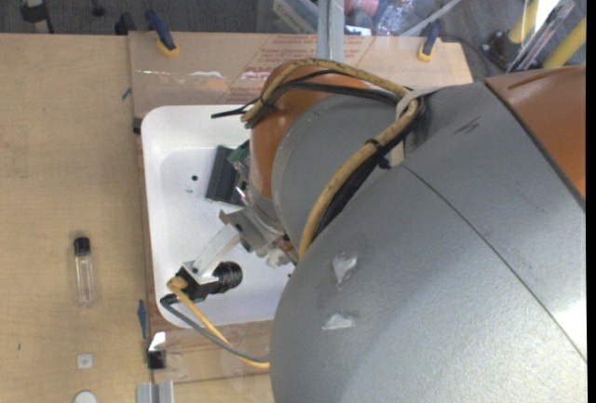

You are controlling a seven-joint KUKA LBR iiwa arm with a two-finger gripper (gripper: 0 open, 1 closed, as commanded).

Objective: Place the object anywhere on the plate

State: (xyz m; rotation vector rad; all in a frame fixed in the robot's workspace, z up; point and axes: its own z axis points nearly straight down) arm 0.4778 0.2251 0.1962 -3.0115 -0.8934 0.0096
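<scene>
Glossy white bin (154,206), rounded rim; smooth grey arm (419,252) above; gripper (244,224) opening indiscernible; clear cylindrical vial (84,269) on wood bench (56,131).

We look down at a slant from above the bench (56,159), close over the arm (438,243) and white bin (172,206).
</scene>
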